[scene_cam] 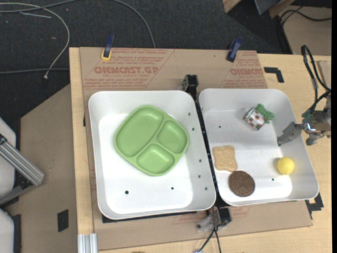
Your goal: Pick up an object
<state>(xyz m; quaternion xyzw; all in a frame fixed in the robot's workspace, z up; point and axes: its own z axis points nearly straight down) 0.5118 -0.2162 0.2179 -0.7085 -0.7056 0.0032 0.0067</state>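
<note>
The right bin [263,194] holds a red-and-white toy with green leaves [256,116] near its back. A tan toast-shaped piece [225,157] lies by the bin's left wall. Just in front of it sits a round brown cookie [241,183], and a small yellow ball [285,165] rests near the right wall. My gripper [295,131] reaches in over the right rim of this bin, above the yellow ball and to the right of the leafy toy. It touches none of the objects.
The left bin [105,194] carries a green divided plate [151,139] lying flat in its middle. A black clip [190,81] joins the two bins at the back. Cables run along the bench's right side [316,78].
</note>
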